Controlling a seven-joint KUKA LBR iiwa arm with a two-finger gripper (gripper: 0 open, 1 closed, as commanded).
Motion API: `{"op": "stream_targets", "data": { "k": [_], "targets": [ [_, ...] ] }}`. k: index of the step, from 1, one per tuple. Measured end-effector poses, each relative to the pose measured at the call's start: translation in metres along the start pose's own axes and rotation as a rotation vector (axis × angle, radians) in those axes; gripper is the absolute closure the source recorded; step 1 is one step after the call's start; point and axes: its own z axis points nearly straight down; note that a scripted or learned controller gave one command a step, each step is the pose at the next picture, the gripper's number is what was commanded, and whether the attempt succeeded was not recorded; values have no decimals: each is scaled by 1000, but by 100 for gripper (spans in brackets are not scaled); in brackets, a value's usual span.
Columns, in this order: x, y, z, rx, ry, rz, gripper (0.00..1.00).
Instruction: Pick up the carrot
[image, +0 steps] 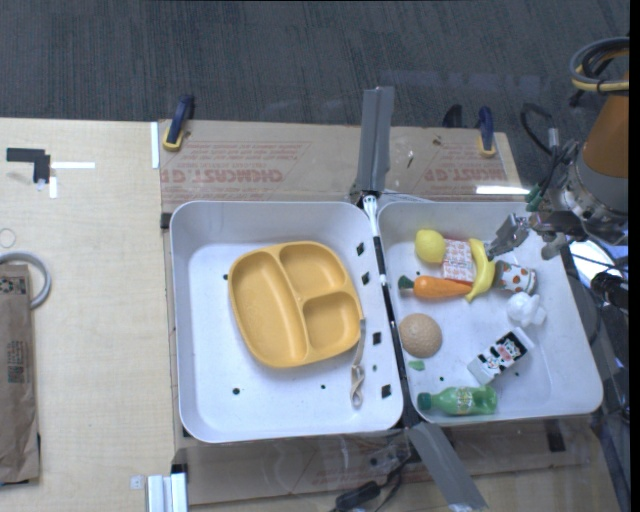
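- A pale wooden bench (80, 300) fills the left and centre of the frame, with dark grey carpet (250, 50) along the top.
- Two shallow white bins sit side by side: the left bin (200, 400) holds a yellow divided plate (295, 302), and the right bin (575, 380) holds the small items.
- Brown cardboard (270, 160) lies behind the bins, pinned by blue clamps (180, 120) at the upper edge.
- A brown paper bag (15, 370) is cut off at the left edge of the frame.
- The carrot (440, 287) lies on its side in the upper half of the right bin, leafy end pointing left, touching a banana (481, 270) at its right tip.
- Just above it are a lemon (430, 245) and a red-and-white packet (458, 260).
- Below the carrot sit a brown egg-like ball (421, 335), a black-and-white carton (500, 355) and a green bottle (458, 401) along the lower rim.
- A small white spotted object (516, 278) and a white lump (526, 308) near the banana are too small to identify.
- The gripper (508, 235) hangs at the upper right of the right bin, near the banana and apart from the carrot; whether it is open or closed cannot be told.
- The arm is cut off by the right edge.
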Motion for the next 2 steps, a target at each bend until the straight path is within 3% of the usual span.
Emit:
{"op": "stream_targets", "data": {
  "k": [1, 2],
  "targets": [
    [48, -22, 51, -1, 0, -345, 0],
    [55, -11, 132, -13, -4, -270, 0]
  ]
}}
